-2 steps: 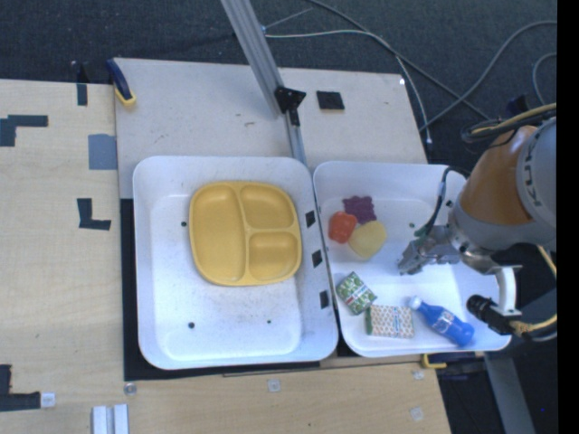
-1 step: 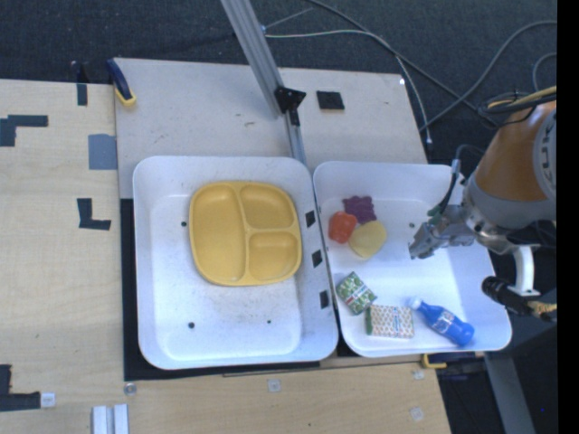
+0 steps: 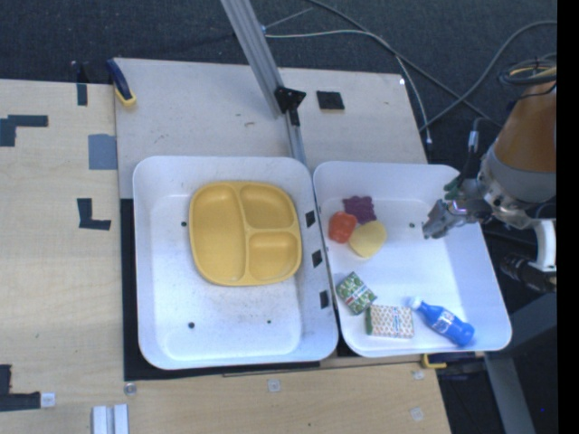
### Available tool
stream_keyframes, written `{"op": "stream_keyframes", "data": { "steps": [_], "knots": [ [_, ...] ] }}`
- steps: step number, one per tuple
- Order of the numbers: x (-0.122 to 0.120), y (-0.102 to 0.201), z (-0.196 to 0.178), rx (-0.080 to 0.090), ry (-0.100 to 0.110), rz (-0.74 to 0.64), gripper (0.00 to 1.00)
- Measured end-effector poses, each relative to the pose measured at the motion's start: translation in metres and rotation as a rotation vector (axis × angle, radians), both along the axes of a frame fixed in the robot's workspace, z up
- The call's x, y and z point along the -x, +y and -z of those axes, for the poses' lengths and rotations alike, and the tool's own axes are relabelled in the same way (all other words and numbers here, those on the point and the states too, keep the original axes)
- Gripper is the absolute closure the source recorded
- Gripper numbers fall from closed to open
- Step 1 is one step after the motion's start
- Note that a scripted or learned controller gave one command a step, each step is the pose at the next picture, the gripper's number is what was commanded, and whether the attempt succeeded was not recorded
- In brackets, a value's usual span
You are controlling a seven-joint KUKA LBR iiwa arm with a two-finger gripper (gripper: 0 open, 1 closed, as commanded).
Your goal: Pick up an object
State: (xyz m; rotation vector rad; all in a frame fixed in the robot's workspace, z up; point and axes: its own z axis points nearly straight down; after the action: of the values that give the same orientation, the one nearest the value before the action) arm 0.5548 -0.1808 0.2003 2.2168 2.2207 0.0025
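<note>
Arm: we find the grey arm with its orange band (image 3: 529, 134) reaching in from the right, over the right bin's far right side.

Gripper: we place the two-finger gripper (image 3: 436, 227) low over the right part of the shallow white right bin (image 3: 470, 283); nothing sits between its fingers, and we cannot tell from this slant how far apart they stand.

Nearest candidates: we list a pale yellow rounded fruit-shaped toy (image 3: 367, 239), a small orange-red rounded toy (image 3: 341, 227) touching its left side, and a purple bunch-of-grapes toy (image 3: 359, 207) just behind both. All three lie left of the gripper, apart from it, with bare white floor between.

Nearer-edge items: we count a small green and white carton (image 3: 355, 293), a white box with a red and green pattern (image 3: 391, 321) just beside it, and a blue plastic bottle with a white cap (image 3: 444, 322) lying on its side. These lie below the gripper in the view, well apart from it.

Left bin: we record a shallow white left bin (image 3: 163, 269) bearing a yellow three-compartment plastic tray (image 3: 244, 232).
</note>
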Motion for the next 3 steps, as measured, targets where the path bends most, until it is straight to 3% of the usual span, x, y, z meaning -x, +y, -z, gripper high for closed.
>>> {"op": "stream_keyframes", "data": {
  "steps": [1, 3],
  "knots": [
    [0.000, 0.000, -0.018, -0.002, 0.003, 0.001, 1.00],
    [-0.022, 0.104, -0.035, -0.003, 0.004, -0.006, 1.00]
  ]
}}
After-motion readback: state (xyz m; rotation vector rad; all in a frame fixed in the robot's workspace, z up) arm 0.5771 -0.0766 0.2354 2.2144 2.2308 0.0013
